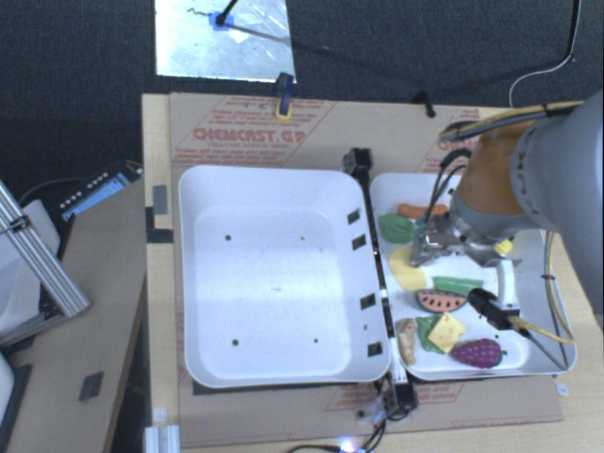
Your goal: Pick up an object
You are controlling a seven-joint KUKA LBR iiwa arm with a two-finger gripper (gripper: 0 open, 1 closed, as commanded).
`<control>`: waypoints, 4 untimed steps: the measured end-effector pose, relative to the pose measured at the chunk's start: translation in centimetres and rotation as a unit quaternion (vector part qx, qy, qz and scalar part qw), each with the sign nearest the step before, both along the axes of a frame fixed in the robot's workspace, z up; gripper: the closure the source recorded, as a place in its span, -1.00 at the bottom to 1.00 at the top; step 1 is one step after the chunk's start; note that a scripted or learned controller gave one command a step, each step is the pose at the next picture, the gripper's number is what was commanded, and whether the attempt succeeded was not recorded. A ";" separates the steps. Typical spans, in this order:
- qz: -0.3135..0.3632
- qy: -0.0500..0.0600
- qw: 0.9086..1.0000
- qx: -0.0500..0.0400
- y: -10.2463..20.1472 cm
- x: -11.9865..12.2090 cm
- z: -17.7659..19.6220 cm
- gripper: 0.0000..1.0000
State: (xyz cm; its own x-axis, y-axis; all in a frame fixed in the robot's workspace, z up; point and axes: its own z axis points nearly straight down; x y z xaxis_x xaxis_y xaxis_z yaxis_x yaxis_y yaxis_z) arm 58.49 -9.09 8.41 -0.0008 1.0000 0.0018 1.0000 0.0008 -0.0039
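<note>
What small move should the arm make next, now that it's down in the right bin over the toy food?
Probably a short straight descent. The gripper sits low in the right bin, just above the pale yellow piece, with a green piece close beside it. I cannot see anything between its fingers, so I would treat nothing as grasped yet; lowering onto the yellow piece before closing seems the safest step.

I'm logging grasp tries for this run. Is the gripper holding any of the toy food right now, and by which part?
It cannot be told. The gripper is down in the right bin over a yellow piece, but no thing shows in its grip.
</note>
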 end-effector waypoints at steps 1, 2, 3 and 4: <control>0.002 -0.005 1.000 -0.002 0.0 5.2 0.2 1.00; -0.001 0.000 1.000 -0.001 0.1 -3.1 0.1 1.00; 0.002 -0.005 1.000 -0.002 -0.2 2.4 0.1 1.00; 0.006 -0.008 1.000 0.001 8.3 3.0 10.7 1.00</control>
State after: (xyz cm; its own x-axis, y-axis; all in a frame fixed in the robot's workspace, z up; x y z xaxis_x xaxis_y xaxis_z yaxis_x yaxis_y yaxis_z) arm 61.51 -0.79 19.14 -0.0127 0.9999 0.0029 0.9999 0.0126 0.0116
